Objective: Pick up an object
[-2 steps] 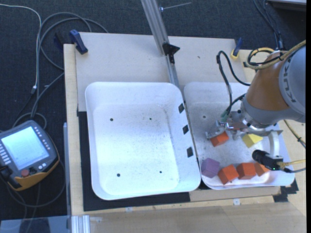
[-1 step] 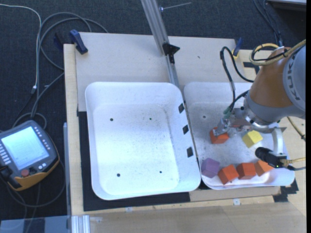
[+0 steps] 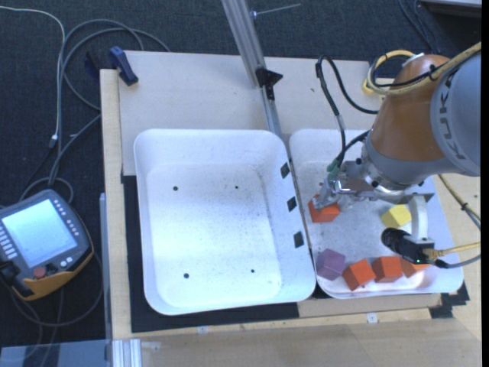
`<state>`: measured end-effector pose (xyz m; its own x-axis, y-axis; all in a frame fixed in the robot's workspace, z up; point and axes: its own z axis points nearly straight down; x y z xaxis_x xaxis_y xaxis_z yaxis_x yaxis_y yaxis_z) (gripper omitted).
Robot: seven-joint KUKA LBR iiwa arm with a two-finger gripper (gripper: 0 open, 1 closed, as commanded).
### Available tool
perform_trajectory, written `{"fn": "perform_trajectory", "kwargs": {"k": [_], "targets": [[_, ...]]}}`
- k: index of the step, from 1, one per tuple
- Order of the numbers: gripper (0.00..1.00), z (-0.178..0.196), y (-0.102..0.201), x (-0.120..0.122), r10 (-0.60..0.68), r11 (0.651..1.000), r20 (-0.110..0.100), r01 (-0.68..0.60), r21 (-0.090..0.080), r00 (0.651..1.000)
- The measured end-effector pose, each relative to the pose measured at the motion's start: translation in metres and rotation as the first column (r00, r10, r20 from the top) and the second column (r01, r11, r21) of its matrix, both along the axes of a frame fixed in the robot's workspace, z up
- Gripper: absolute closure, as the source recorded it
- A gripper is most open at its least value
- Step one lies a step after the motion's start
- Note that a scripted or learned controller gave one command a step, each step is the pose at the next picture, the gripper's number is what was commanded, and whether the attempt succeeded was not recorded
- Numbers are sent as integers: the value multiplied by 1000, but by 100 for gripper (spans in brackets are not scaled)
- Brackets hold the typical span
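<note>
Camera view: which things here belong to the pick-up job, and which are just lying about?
Belongs to the job:
- gripper, low over the orange block
- purple block
- yellow block
- two orange blocks at the front wall
- right bin holding them all

Lying about:
- left bin
- teach pendant
- blue clamp
- loose cables
</note>
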<state>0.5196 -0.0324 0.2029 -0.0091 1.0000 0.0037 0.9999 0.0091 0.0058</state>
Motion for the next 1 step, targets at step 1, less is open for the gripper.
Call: {"fn": "perform_trajectory", "kwargs": {"k": [1], "targets": [[100, 0, 74, -34, -2, 1000, 3, 2, 1, 1000]]}}
